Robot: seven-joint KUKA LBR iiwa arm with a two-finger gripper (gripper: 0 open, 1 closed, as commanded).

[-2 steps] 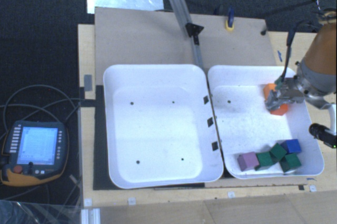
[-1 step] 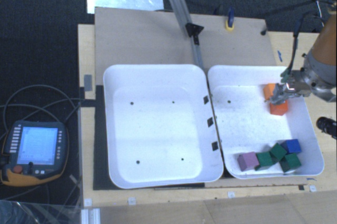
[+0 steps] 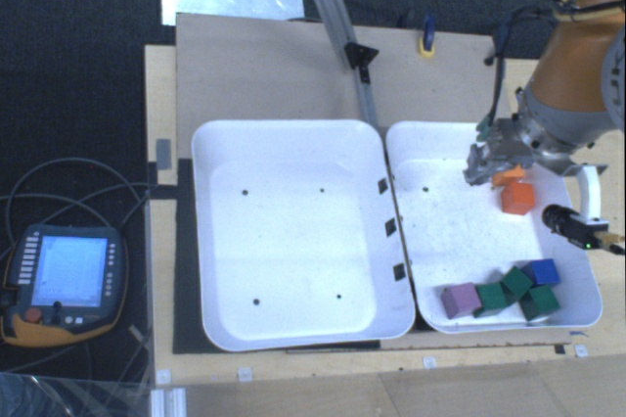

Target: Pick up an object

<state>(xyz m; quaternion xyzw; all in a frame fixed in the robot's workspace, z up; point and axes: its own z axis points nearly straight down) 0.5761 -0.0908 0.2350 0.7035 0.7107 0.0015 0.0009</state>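
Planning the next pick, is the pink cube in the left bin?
No, the pink cube sits in the right white bin, beside green cubes.

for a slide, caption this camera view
KUKA gripper poised over the right bin beside an orange block; coloured blocks cluster at its near edge.

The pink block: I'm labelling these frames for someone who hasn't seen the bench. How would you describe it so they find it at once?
Start at the right bin, the one the arm reaches over, and go to its near edge, where a row of small blocks lies. The pink block is at the left end of that row, beside a green block. It is the only pink one; its neighbours are green and blue.
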